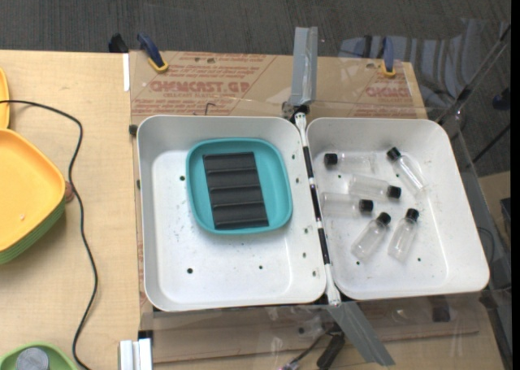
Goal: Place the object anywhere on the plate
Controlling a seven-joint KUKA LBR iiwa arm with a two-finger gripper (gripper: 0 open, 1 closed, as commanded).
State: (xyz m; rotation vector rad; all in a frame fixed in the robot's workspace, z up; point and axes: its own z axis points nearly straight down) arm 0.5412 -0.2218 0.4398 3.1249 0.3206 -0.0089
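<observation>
Right bin [455,279] | vials [404,238] flat, axes varied | teal plate [280,189] left bin [162,263] | pincer: cannot tell

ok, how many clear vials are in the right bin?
6 vials in the right bin: two at the back, two mid-bin, two nearer the front. Clear bodies could hide another.

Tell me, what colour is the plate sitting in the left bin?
Teal plate, with a dark ribbed centre, shown in the camera view.
</observation>
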